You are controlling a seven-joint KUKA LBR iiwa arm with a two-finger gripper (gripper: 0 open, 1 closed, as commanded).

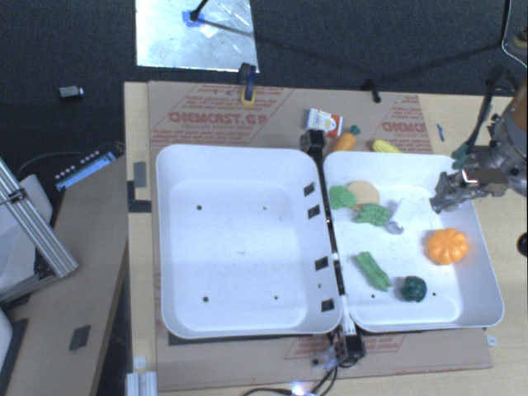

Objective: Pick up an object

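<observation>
Nearest the camera, at the bottom edge of the bench, a small dark clamp with loose wires (345, 351) sits where the two white bins meet. Above it lie the bins themselves, side by side on a sheet of printed cardboard (214, 110). The left bin (177, 172) shows its bare white floor. The right bin (487, 304) holds toy food: a dark green round piece (412, 288) near the front, a long green vegetable (373, 270) just to its left, an orange pumpkin (446, 246) toward the right wall, and farther back a cluster of a green leafy piece (341, 196), a tan disc (363, 192), another green leafy piece (374, 214) and a small grey object (393, 226). My gripper (445, 198) reaches in from the right, over the bin's back right area, above the pumpkin and apart from it; I cannot tell from here whether it is spread or pressed together, and I see nothing caught in it. Behind the bins, on the cardboard, rest a small carrot (345, 141), a yellow piece (384, 147) and a little white carton (322, 120).
</observation>
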